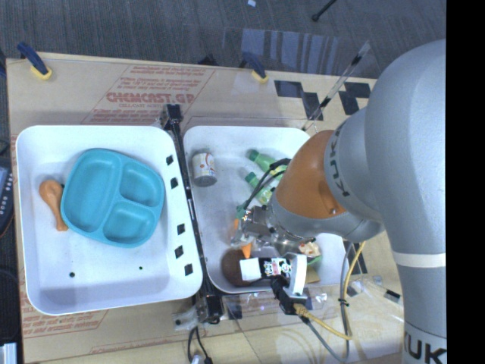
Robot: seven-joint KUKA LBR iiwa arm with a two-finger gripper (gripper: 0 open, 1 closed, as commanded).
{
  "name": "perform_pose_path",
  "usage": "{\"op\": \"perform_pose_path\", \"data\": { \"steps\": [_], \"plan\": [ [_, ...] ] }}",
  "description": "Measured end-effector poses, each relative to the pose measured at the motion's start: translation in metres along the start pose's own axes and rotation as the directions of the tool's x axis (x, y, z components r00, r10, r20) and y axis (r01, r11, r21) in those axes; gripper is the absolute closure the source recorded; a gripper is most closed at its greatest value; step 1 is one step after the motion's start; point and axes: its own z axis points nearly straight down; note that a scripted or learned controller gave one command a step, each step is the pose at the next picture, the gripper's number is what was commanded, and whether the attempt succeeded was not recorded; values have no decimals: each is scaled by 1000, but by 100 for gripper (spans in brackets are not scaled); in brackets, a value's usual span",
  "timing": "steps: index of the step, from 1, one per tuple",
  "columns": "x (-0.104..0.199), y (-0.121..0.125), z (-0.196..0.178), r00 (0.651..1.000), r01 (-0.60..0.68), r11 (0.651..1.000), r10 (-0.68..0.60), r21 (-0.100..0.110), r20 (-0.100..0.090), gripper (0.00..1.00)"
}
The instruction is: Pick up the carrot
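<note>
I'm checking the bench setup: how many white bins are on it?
2. The left bin holds a blue plate. The right bin, beside it, holds a can and is partly covered by the arm. None looks hidden.

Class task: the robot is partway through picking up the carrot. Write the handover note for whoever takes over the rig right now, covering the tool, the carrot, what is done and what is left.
Tool: low in the right bin, near its front edge; open or shut cannot be told.
Carrot: probably the orange sliver at the tool's side, mostly covered; no grasp is visible.
Nearby: can and green items.
Done: tool brought down at the carrot.
Left: confirm the grasp, then lift.
</note>
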Motion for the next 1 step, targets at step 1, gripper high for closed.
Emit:
{"op": "perform_pose_path", "data": {
  "steps": [1],
  "plan": [
    [73, 23, -93, 996, -92, 996, 92, -6, -8, 100]
  ]
}}
